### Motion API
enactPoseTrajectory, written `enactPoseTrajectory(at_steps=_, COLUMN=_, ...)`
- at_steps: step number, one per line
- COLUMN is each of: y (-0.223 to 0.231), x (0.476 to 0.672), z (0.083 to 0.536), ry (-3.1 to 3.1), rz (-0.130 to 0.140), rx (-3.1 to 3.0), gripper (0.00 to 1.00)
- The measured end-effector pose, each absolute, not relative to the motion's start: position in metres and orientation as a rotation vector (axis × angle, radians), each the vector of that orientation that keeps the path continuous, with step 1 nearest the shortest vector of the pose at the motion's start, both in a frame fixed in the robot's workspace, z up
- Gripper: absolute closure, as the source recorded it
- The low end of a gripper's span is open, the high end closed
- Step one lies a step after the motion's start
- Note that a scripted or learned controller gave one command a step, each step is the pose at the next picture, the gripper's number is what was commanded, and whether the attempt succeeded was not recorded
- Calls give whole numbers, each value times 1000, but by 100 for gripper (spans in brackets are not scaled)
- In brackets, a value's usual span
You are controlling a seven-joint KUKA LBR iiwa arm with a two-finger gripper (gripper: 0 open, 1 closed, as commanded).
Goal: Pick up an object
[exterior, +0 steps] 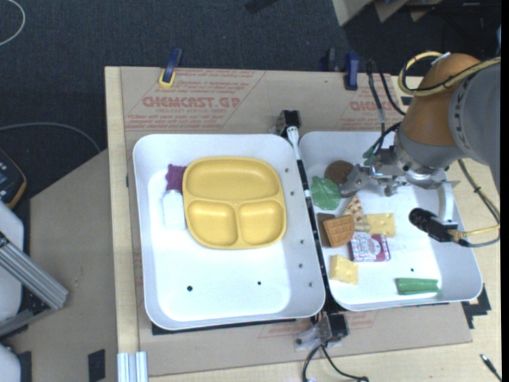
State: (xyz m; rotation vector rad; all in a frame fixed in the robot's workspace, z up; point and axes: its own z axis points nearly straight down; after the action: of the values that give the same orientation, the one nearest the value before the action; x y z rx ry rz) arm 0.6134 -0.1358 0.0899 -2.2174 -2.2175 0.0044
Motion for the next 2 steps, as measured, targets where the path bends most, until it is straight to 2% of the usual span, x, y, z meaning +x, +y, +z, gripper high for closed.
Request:
enactPoseTrajectory(at_steps=1, y=-137, x=615, z=104, ry=-2222, rz=-1, rx=-2222, gripper=100)
enactPoseTrajectory(at_steps=2, y=-131, x=625, z=161, ry=-2229, rz=-7, rx=-2224, gripper=100)
